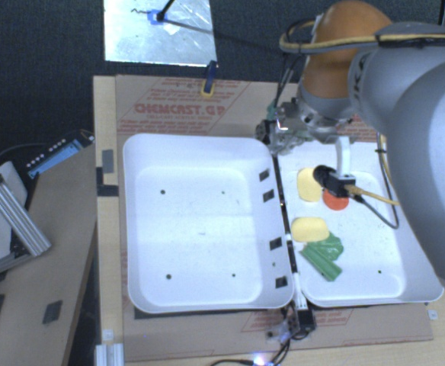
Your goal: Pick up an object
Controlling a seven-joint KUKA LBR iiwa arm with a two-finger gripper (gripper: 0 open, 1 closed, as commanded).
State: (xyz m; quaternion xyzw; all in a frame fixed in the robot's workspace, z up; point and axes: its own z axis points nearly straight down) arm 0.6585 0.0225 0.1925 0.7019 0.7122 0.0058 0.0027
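In right bin (394, 284): green ridged piece (323, 256) (beside pale yellow lump (310, 229)).

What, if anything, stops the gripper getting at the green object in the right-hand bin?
Probably nothing: the green object lies uncovered, open from above, though a yellow piece sits close beside it. The gripper hangs nearby.

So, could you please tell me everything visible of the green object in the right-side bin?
The green, plastic-looking elongated piece lies flat on the floor of the shallow white bin on the view's right, in its near half, close to the wall beside the other bin. Its bar runs diagonally, with a lumpier part at the upper right. A pale yellow rounded lump sits right at its top edge; whether they actually touch, I cannot tell.
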